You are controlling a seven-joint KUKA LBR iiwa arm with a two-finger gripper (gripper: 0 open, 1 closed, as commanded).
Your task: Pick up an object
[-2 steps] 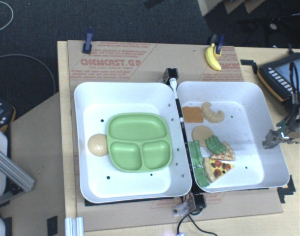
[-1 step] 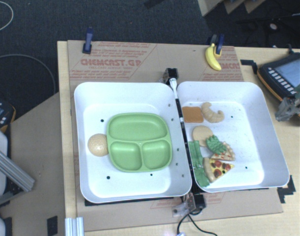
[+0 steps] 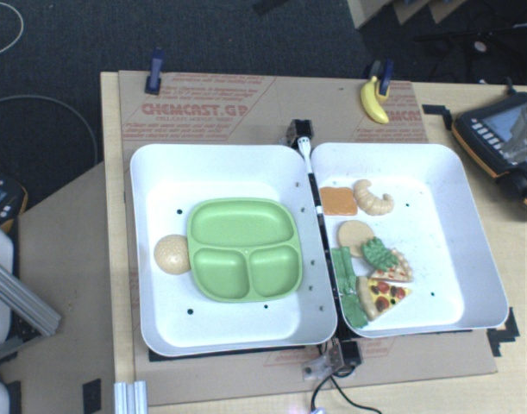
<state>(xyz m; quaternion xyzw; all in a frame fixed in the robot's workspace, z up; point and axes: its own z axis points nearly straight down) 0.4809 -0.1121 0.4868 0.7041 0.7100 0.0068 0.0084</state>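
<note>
The right bin (image 3: 444, 231) holds toy food along its left side: an orange square slice (image 3: 338, 201), a pale croissant (image 3: 373, 198), a tan round cookie (image 3: 355, 233), a green leafy piece (image 3: 379, 253), a pizza slice (image 3: 383, 295) and a long green bean pod (image 3: 348, 287). The left bin (image 3: 159, 188) bears a green divided tray (image 3: 244, 248), with a beige round bun (image 3: 172, 254) touching its left edge.
A yellow banana (image 3: 373, 102) lies on the cardboard behind the right bin. A blue clamp (image 3: 153, 72) grips the board's back left. A yellow and black device (image 3: 496, 136) sits at the right. Cables run below the bins' front edge.
</note>
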